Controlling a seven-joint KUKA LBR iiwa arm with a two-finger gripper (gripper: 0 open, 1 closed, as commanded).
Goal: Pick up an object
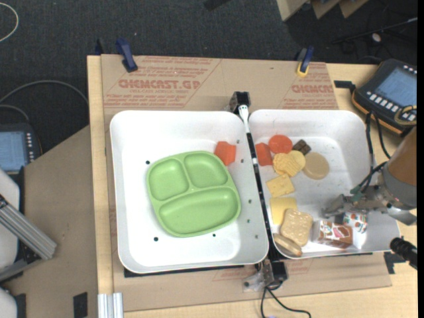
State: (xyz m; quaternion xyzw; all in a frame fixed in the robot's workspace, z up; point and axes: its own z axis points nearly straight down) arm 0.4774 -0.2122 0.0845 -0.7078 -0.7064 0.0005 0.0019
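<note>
Near edge of bench (199,290), front rim of left bin (199,262): bare white floor behind it.
Left bin, centre: green divided plate (193,193), three compartments, lying flat, nothing in it.
Left bin, upper right, just beside plate: small orange block (226,152), loose on the floor, apart from the plate rim.
Right bin (344,128), left half: red-orange pieces (271,148), dark brown chunk (301,146), yellow cookie-shaped pieces (289,163), tan round disc (316,166), yellow wedges (281,197), cracker (295,226) over a bread-like piece at the front rim. Clustered, many touching.
Right bin, front right: red-and-white patterned packet (343,230), flat on the floor.
Gripper (350,203): low over the right bin, just above and beside the packet; finger state impossible to tell at this angle, nothing visibly held.
Task status, judged: nothing lifted; approach apparently under way, packet the likeliest candidate. Closing, securing and raising all left to do.
</note>
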